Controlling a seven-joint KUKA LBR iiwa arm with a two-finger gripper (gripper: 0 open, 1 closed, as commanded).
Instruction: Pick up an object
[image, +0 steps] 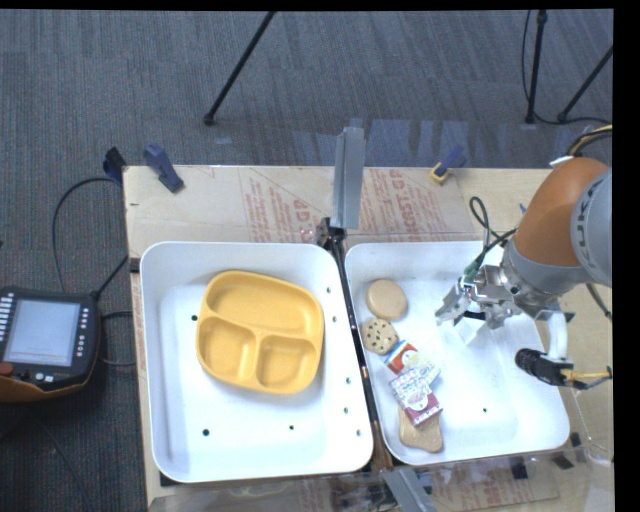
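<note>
Two shallow white bins side by side on a plywood bench (250, 205): left bin (170, 440) carrying a yellow compartment tray (262, 330), right bin (500, 420) carrying the smaller pieces. Grey arm with its orange band (555, 225) reaching in from the right, gripper (478, 303) low over the upper middle of the right bin, nothing visibly between its fingers.

Candidates for picking, largest first — a red-and-white snack packet (414, 382) lying flat near the bin's left side, a tan bone-shaped biscuit (422, 436) partly tucked under the packet's lower end, a plain round cookie (386, 299) just below the top-left corner, a smaller speckled cookie (379, 335) just beneath it. All well to the left of the gripper, none touching it.

Handling, as a judgement: everything light. Packet probably thin and slick, prone to buckling or sliding out — best pinched across its short width, near the middle. Cookies look rigid (likely toy food), flat and low to the floor, so a grip across the diameter with fingers nearly scraping the bin. Biscuit best taken at its narrow waist, once uncovered.

Hard to make out: fingertips blurred among cabling and metal — whether spread or pressed together, cannot tell. Biscuit's upper end hidden under the packet. Packet's printing too small to read.
</note>
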